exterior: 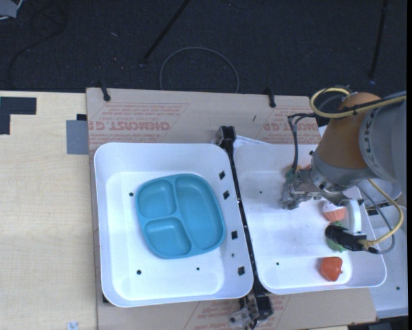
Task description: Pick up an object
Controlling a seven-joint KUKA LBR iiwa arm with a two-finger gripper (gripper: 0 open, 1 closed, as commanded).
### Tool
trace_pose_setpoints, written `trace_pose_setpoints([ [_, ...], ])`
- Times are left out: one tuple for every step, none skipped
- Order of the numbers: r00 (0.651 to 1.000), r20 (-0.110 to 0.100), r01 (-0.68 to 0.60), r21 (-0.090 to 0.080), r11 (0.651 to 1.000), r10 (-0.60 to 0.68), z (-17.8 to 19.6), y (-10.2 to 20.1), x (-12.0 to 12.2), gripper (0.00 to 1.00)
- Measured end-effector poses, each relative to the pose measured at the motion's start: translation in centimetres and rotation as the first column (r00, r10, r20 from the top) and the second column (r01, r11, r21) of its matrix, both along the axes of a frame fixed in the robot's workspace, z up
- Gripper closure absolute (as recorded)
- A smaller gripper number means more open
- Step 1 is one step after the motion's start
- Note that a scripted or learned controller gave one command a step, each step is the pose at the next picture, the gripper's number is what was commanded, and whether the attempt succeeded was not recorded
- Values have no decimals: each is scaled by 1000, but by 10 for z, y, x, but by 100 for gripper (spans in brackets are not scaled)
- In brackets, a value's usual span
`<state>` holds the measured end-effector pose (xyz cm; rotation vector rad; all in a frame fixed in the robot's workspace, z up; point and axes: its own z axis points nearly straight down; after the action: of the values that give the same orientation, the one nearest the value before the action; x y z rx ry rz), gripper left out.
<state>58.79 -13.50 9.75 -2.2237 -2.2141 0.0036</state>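
Even overhead light, white bins point(116, 184) bright — mild glare, soft shadows; dark floor point(192, 33) underexposed, overall slightly soft focus.

The blue divided plate point(180, 215) is taking up the left bin's point(116, 267) middle. In the right bin point(288, 280), bare floor is lying lower left; the arm point(357, 143) is crowding its upper right.

A blue divided plate point(180, 215) lies in the left bin point(116, 280); an orange object point(331, 268) in the right.

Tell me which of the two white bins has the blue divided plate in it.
The left bin holds the blue plate; the right bin holds small orange-red pieces instead.
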Motion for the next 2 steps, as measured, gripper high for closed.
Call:
trace_pose_setpoints([
  [1000,6,-5,-1,1000,5,44,0,6,100],
  [1000,6,-5,-1,1000,5,88,3,11,100],
])
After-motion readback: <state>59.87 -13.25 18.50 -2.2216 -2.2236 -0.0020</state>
